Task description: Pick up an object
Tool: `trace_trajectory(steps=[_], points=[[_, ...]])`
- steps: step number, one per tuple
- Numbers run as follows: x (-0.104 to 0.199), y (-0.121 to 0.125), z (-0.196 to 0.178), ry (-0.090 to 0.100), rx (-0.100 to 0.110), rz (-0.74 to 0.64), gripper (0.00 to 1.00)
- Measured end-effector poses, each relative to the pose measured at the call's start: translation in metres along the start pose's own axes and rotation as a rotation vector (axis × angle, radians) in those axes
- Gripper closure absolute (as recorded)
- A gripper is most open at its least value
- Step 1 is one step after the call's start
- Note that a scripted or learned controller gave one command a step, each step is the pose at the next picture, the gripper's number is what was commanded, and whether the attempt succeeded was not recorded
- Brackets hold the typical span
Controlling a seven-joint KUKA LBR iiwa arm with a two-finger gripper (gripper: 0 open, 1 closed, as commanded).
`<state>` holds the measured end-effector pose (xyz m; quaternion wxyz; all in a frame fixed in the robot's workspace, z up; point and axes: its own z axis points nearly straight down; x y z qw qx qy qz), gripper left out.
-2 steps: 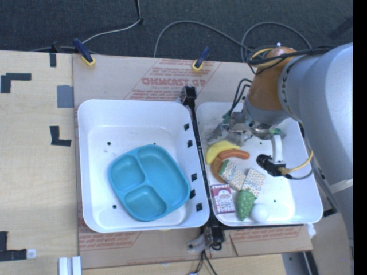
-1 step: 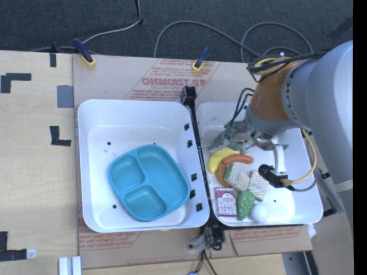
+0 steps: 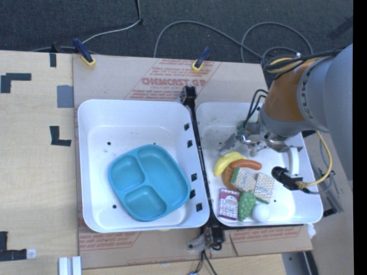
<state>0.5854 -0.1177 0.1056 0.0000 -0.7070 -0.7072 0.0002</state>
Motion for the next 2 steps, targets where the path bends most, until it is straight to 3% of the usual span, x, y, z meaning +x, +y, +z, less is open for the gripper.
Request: trace_trajectory(steps=[1,2], points=[[0.009,-0.013,0.019,-0.002,-0.005,0.0,0.0],[0.023,0.058,0.02,-0.001,-0.004,-0.002,0.0]])
